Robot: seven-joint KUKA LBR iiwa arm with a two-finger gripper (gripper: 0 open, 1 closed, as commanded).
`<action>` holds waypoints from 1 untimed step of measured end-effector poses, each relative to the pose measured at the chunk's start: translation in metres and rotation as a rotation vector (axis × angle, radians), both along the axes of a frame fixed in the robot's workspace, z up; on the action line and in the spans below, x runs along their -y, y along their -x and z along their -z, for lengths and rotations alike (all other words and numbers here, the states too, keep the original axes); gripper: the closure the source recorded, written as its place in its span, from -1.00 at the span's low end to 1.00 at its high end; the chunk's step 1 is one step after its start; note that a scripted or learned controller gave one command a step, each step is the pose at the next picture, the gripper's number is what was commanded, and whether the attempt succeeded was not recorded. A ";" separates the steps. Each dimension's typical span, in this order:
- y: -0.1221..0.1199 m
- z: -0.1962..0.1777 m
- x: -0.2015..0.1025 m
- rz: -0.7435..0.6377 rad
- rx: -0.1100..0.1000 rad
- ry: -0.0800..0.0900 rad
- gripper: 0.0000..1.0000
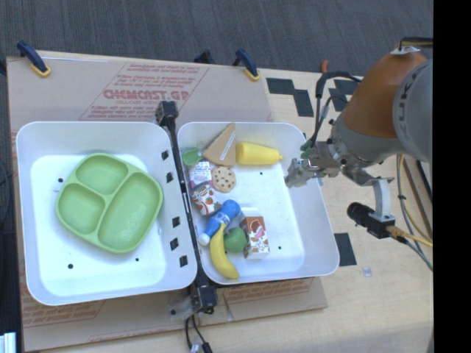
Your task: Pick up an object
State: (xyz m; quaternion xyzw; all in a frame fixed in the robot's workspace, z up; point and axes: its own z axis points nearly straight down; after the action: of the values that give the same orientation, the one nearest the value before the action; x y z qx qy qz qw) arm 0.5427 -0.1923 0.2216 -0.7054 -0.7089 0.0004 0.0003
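Camera view: we see the worktop [294, 79] with two white bins side by side on cardboard. The left bin [44, 271] holds a green divided plate [110, 202] lying flat near its centre. The right bin [309, 241] holds the clutter: a yellow wedge-like toy [257, 153] near the far edge, a tan triangular piece [221, 146] just left of it and touching, a cookie [224, 178] below that, a small packet [200, 173] beside the cookie, a red-and-white wrapper [204, 198], a blue bottle [223, 217], a banana [220, 254] near the front edge, a green ball [235, 239] touching the banana, and a small carton [255, 236] just right of the ball. The arm [383, 109] comes in from the right, orange band up top. The gripper [298, 171] sits at the right bin's right rim, near the yellow toy but apart from it. We cannot tell how far it is open; nothing visible in it. All objects lie in the bin.
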 end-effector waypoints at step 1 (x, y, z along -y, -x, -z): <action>0.067 -0.016 0.000 0.000 -0.002 0.000 1.00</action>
State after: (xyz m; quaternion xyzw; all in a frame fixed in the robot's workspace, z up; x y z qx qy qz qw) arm 0.4762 -0.1920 0.2377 -0.7053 -0.7089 0.0008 0.0010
